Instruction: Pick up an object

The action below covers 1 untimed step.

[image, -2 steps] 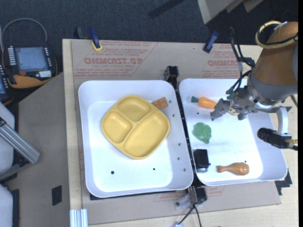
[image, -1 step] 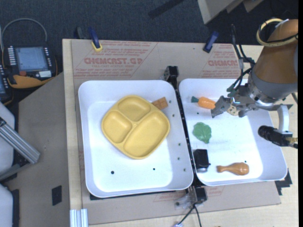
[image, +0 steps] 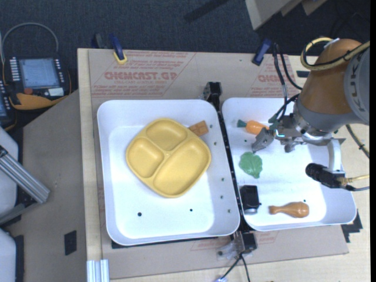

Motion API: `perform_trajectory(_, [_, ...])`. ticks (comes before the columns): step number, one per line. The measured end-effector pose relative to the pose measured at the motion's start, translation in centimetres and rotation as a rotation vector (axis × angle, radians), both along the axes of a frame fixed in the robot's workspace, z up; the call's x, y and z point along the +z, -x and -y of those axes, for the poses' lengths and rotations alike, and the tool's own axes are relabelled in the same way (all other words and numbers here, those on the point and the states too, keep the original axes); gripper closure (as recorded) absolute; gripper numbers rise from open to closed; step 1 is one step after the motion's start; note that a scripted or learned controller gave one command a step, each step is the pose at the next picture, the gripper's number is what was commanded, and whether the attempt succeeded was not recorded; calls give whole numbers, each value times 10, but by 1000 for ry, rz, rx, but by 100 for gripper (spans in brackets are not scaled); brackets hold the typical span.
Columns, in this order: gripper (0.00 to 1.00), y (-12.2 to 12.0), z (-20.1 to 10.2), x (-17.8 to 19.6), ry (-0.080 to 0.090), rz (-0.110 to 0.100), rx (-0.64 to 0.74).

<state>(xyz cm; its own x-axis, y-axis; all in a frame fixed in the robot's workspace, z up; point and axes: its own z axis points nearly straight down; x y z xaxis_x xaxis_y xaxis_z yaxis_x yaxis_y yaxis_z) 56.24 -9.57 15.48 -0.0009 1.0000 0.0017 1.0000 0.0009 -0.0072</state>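
Note:
My gripper point(image: 275, 144) hangs over the upper middle of the right bin point(image: 335, 213). Its fingers point(image: 261, 141) are spread open with nothing between them. Just to its upper left lies an orange carrot point(image: 254, 126) with a green top. A green leafy piece point(image: 251, 164) sits below and to the left of the gripper. Near the bin's front are a black block point(image: 249, 197) and a brown drumstick point(image: 289, 210).
The left bin point(image: 117, 216) holds a yellow divided plate point(image: 168, 156) with a small brown block point(image: 199, 128) at its upper right edge. A black fitting with a cable point(image: 322, 174) juts over the right bin's right side. The arm's orange band point(image: 326, 81) is above.

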Motion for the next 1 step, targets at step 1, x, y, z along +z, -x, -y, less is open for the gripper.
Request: perform_trajectory(1, [0, 7, 1, -63, 0, -2, -2])
